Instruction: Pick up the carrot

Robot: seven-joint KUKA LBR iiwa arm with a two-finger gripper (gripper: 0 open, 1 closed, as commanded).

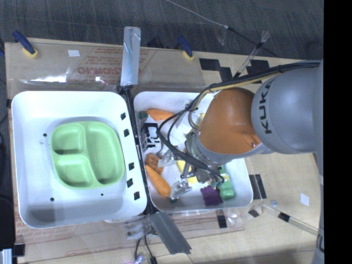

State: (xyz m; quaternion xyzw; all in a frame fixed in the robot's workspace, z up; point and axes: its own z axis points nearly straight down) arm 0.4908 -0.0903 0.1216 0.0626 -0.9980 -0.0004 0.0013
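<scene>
Orange tapered carrot point(158, 182) lies seven o'clock of metal two-finger gripper point(181, 188); grip state unclear; best centre over carrot, then descend.

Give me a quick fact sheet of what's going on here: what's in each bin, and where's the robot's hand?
left bin: holds a green tray with three compartments
right bin: holds toy foods under the arm
carrot: orange, lying near the right bin's left wall
other items: purple piece, green piece, another orange piece near the far wall
gripper: low in the right bin, just right of the carrot
carrot held: no, it lies beside the gripper
</scene>
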